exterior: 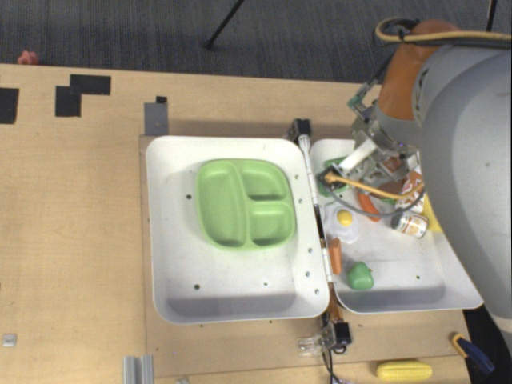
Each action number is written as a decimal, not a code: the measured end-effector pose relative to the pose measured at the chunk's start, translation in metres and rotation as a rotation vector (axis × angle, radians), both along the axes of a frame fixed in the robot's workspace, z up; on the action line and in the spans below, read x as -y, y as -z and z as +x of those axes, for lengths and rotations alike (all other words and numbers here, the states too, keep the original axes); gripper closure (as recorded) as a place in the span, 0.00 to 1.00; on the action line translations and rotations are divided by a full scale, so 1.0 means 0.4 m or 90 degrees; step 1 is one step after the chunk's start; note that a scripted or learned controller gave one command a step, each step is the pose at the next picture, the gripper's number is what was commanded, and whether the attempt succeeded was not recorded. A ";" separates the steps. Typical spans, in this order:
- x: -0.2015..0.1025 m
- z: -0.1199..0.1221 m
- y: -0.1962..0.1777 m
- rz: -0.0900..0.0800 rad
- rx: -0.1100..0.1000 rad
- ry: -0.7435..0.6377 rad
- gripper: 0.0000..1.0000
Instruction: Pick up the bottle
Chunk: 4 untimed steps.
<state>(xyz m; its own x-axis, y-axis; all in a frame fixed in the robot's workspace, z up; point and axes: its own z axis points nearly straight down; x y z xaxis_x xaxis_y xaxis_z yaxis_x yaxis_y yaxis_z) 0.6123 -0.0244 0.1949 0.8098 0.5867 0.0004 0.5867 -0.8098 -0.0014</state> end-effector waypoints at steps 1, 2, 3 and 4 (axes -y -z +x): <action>-0.090 -0.125 -0.150 0.000 0.001 -0.125 1.00; -0.255 -0.232 -0.195 0.000 0.000 -0.061 1.00; -0.371 -0.311 -0.096 0.000 0.000 -0.119 1.00; -0.512 -0.199 -0.151 0.000 0.000 0.043 1.00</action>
